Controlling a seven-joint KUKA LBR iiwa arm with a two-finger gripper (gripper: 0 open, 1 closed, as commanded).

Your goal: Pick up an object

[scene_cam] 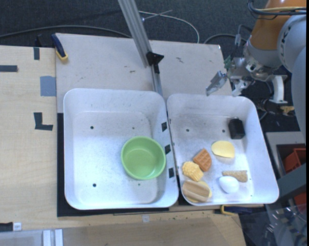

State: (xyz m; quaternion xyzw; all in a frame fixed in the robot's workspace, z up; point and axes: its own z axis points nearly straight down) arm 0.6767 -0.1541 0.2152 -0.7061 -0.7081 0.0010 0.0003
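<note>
Toward the near corner of the right bin [257, 117] I see my candidates bunched together: a yellow disc [223, 149], a waffle-like orange piece [203, 159], a corn-coloured lump [192, 170], a hot-dog bun [196, 190], a white egg shape [228, 184] and a small tan wedge [235, 175]. They sit close, some nearly touching, so I judge a clean pinch there harder than on the black block [236, 128], which lies apart from them against the bin's right wall, nearer the arm. That one looks the easiest reach, though the wall beside it may crowd one finger

Left of that bin, the other bin [72, 106] holds just a green bowl [142, 158], upright and wide, probably too broad for a pinch across its body

Beyond the right bin's far rim, my pincer [224, 84] hangs over the tabletop [103, 60], released, its fingers spread and nothing between them, so no pick has begun. From there I judge it must come in over the rim and drop

A metal post [136, 29] slants up from between the bins, clear of the arm
</note>
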